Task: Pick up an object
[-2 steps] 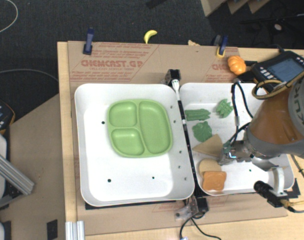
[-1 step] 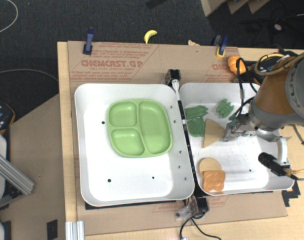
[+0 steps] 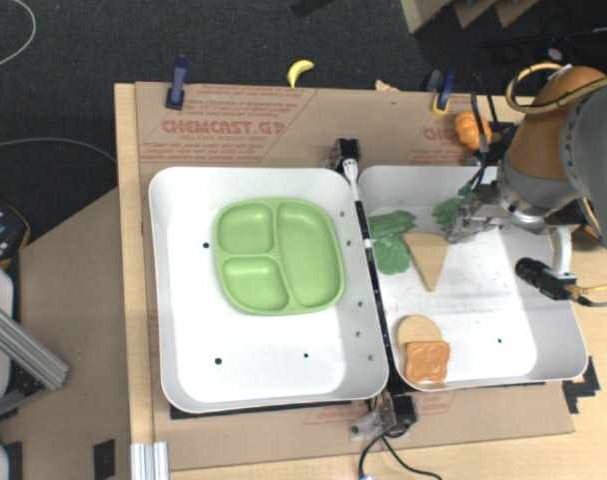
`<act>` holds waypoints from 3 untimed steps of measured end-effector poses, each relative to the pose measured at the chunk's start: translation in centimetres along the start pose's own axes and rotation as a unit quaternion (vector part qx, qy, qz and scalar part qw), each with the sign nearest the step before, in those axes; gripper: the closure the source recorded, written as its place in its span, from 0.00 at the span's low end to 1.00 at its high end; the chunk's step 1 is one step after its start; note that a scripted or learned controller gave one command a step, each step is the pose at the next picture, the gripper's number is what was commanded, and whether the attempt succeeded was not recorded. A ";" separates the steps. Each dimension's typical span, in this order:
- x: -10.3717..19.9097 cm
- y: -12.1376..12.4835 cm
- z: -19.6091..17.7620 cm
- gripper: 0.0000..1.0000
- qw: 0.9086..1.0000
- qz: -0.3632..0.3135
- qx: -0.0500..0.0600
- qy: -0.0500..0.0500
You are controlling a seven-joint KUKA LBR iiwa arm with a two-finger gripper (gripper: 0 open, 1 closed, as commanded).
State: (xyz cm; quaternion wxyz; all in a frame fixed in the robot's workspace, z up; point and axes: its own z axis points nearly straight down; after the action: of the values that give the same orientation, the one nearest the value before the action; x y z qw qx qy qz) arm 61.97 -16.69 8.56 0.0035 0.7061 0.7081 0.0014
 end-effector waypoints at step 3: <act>-5.5 4.7 -0.8 0.00 1.000 0.001 0.005 0.005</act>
State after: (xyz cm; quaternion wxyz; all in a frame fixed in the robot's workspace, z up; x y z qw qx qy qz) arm 66.67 -22.13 9.39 -0.0041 0.7069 0.7073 0.0014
